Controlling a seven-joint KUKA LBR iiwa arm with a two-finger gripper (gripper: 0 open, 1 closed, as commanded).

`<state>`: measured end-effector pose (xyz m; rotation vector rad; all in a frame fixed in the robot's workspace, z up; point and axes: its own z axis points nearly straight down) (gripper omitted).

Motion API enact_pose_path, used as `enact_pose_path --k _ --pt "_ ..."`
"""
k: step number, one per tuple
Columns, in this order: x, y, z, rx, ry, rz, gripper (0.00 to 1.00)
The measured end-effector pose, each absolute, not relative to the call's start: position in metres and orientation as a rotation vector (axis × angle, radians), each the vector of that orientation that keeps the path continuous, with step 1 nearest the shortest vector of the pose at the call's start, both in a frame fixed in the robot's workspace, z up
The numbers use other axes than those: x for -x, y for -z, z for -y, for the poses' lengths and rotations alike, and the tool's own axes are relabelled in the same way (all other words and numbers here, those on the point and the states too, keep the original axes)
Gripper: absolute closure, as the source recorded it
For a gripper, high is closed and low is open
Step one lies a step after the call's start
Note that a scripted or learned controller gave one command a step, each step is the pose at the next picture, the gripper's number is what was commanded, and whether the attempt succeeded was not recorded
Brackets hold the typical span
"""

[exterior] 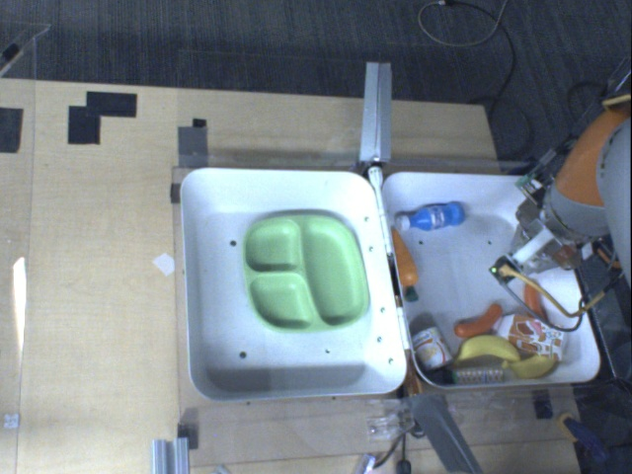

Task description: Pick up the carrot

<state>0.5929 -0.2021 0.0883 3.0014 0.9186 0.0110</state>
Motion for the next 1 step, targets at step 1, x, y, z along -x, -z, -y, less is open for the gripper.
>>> enact_pose_path --k 1 --pt "-0.6249 -0.0874 0.2044 -3.054 -0.010 -0.722 1.00"
